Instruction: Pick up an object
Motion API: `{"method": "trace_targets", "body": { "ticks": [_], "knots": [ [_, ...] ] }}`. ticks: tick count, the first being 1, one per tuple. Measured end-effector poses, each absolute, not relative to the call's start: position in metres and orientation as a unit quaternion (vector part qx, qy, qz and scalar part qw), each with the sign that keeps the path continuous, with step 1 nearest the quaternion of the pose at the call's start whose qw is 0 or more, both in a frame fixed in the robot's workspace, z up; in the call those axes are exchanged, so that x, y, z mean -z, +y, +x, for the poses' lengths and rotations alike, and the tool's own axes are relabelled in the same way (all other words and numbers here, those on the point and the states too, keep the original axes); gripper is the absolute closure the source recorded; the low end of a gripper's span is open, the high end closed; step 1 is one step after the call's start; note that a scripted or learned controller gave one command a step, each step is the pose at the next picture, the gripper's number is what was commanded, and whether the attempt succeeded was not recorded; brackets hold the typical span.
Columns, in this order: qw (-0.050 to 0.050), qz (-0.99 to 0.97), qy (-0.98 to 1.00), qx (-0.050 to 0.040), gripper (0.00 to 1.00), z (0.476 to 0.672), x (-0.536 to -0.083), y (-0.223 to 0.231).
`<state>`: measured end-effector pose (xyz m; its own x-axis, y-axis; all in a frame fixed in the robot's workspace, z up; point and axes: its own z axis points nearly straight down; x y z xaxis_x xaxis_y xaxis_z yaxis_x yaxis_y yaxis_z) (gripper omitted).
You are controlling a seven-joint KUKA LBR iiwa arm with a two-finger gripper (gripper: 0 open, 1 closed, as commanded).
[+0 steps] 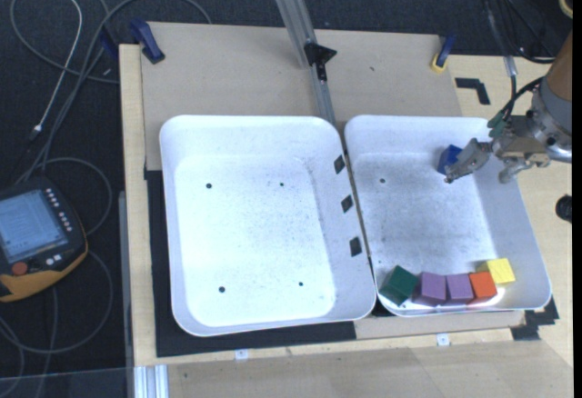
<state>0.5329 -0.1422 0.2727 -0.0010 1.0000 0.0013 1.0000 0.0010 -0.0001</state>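
My gripper (478, 174) hangs over the upper right part of the right bin (409, 205), and its two fingers stand spread apart, open, with nothing between them. A small blue block (449, 156) lies right beside the left finger (462, 163), on its outer side; I cannot tell whether they touch. Along the bin's front edge a row of blocks rests: a green block (397, 283), two purple blocks (433, 286), an orange block (483, 284) and a yellow block (500, 272).
The left bin (245, 223) sits next to the right one, with black clips (346, 203) along the shared rim. A slanted metal rail (296, 14) crosses the back of the bench. A handheld pendant (36, 233) and cables lie off to the left.
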Motion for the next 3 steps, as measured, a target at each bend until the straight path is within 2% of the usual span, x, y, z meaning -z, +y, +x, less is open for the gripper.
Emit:
{"method": "trace_targets", "body": {
  "ticks": [1,2,3],
  "knots": [
    [-0.002,-0.709,-0.706,-0.0007,0.0,0.556,-0.259,-0.208],
    [-0.001,-0.706,-0.708,-0.0004,0.0,0.628,-0.166,-0.218],
    [0.006,-0.706,-0.708,-0.0017,0.0,0.678,-0.096,-0.215]
  ]
}}
